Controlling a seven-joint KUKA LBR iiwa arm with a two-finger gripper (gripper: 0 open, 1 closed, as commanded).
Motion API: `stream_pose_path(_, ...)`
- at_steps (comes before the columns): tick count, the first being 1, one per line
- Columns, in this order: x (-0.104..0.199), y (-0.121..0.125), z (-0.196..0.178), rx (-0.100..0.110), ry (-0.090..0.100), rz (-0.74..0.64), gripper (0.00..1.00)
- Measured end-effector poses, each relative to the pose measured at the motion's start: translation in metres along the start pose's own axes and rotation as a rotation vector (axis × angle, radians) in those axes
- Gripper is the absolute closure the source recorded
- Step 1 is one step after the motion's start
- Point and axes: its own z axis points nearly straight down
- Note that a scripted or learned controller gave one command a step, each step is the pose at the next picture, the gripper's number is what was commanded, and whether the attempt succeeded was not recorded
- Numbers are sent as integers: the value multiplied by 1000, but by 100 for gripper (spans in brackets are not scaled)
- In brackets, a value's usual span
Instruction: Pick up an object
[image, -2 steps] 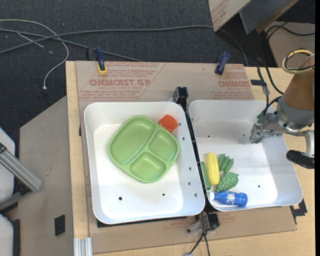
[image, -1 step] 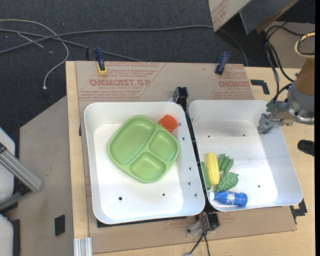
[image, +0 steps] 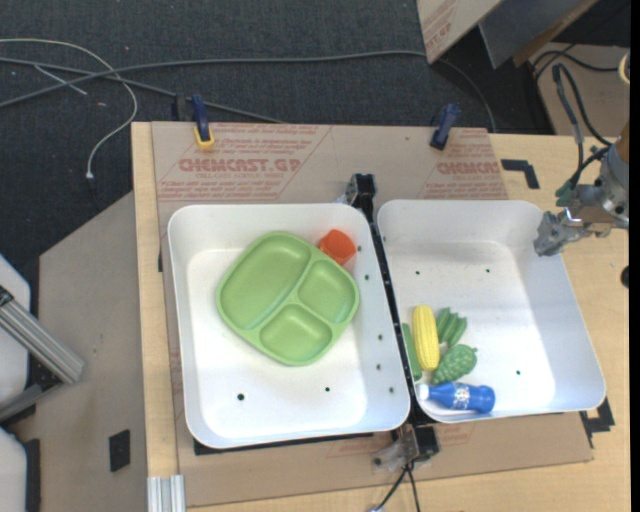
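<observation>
The claw hangs at the far right edge of the right bin, and whether it is apart or together I cannot tell. In the near left corner of that bin lie a yellow toy corn cob, a green leafy toy just beside it, and a blue bottle against the near wall, all well apart from the claw. The left bin carries a green divided plate with an orange toy touching its far right edge.
</observation>
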Motion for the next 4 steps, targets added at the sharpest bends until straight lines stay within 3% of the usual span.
stream_pose_path(1, 0, 1, -15, 2, 1, -1, 100)
stream_pose_path(4, 158, 24, 9, 10, 6, -6, 100)
